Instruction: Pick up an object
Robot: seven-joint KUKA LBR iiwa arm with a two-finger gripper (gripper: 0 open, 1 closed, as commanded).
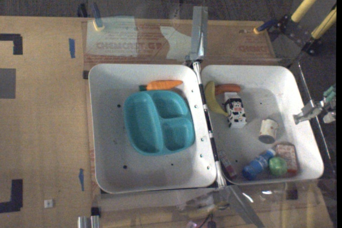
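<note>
Hovering at the right edge of the frame, just past the outer rim of the right bin (299, 88), the gripper (315, 110) shows as a small pale metal shape, and whether it is spread or pressed together I cannot tell; nothing visibly sits in it. No one object is fixed by the task, and the candidates all lie in that right bin. Nearest is a small cream cup (268, 129), lying tilted on its side, smooth and round, likely to roll away if nudged. Toward the lower right corner a blue bottle (257, 165), a green ball (277, 166) and a reddish packet (287, 154) sit touching or nearly so; a descent there risks catching two things at once, or squirting the ball sideways. Toward the bin's upper left, a black-and-white cow toy (235, 111) lies beside a curved yellow banana (211, 99) and a red-orange sausage-like piece (231, 88), also closely packed. A low approach could also clip the bin's rim. In the left bin (107, 131), a glossy teal divided plate (159, 121) sits with an orange carrot (163, 84) at its upper edge.
</note>
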